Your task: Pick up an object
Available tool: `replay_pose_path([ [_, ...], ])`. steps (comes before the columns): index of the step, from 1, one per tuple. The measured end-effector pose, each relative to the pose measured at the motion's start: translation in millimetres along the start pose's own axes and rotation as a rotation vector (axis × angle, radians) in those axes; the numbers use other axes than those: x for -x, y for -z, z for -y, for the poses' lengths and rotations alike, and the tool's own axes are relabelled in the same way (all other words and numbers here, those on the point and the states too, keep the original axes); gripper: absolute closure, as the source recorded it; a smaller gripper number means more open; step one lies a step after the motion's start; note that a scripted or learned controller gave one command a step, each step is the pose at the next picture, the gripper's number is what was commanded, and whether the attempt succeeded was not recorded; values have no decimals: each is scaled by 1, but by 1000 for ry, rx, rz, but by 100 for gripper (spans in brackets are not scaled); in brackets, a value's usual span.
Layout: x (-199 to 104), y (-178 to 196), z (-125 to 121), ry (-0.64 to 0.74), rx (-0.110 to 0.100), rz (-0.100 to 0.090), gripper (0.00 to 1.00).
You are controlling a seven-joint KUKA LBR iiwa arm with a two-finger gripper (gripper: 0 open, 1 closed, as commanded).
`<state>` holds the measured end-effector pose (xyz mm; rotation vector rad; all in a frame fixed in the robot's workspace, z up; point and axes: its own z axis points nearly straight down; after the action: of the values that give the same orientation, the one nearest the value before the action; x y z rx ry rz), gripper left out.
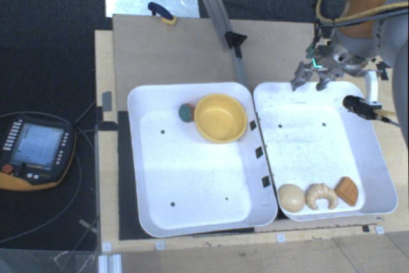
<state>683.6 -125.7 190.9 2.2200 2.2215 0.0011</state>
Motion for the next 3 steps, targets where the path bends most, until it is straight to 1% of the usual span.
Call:
replay_pose_path([
  [1,0,0,0,0,0,0,0],
  [2,-7,-44,1,0,-3,0,0],
  [3,-7,-96,2,0,-4,0,0],
])
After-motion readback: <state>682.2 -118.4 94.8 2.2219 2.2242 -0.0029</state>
